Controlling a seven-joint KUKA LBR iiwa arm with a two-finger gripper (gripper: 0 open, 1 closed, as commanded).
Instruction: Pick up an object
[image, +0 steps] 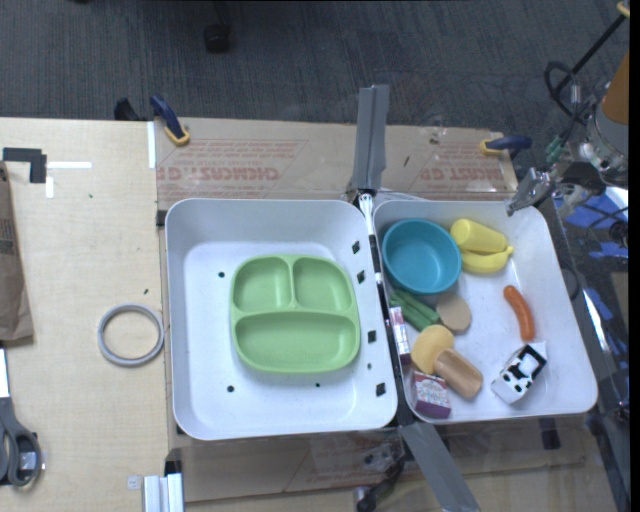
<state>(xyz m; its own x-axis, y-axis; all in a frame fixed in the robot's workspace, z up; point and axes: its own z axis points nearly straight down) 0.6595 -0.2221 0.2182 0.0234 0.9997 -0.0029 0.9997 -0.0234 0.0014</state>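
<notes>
The right bin (560, 262) holds a blue bowl (421, 255), a yellow banana (480, 247), an orange sausage-shaped piece (519, 311), a green vegetable (415, 308), a tan disc (456, 317), a yellow-and-tan piece (446, 360), a black-and-white cow-patterned block (522, 373) and a purple box (431, 394). In the left bin (190, 300) lies a green divided plate (295, 313). My gripper (532, 190) hangs over the far right corner of the right bin, up and to the right of the banana, touching none of the objects.
A grey tape ring (131, 333) lies on the wooden bench left of the bins, with scissors (18, 455) at the lower left. Clamps (172, 122) (505, 146) pin the cardboard behind the bins. A grey bar (371, 135) rises between them.
</notes>
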